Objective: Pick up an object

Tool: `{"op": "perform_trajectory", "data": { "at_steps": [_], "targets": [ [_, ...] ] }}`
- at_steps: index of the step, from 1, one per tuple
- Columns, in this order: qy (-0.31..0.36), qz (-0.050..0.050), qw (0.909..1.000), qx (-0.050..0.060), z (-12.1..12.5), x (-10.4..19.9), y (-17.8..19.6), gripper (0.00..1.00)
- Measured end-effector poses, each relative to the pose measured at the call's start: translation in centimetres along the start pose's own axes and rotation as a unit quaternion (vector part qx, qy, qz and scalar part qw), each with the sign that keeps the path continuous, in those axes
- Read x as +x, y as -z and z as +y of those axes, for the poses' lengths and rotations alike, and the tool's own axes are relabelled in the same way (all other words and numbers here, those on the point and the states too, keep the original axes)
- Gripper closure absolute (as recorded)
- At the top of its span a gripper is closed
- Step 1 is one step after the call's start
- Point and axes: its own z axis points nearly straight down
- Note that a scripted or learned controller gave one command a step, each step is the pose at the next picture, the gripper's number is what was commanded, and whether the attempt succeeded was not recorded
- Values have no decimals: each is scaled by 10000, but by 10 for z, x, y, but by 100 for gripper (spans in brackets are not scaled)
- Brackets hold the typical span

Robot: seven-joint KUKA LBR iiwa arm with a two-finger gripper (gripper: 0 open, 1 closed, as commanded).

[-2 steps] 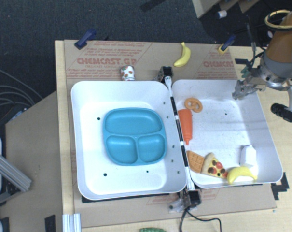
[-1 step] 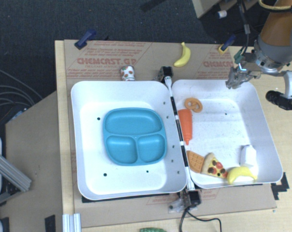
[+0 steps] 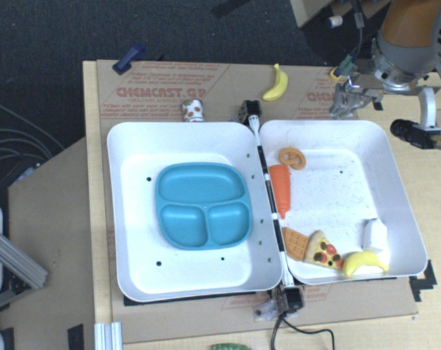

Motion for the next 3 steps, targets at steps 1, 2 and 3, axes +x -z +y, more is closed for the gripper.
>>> {"op": "perform_trajectory", "data": {
  "at_steps": [1, 2, 3],
  "targets": [
    [-1, 3, 10000, 13, 0, 31, 3, 100],
    [0, 4, 10000, 13, 0, 70, 8, 100],
    [2, 3, 10000, 12, 0, 102, 10, 100]
  ]
}}
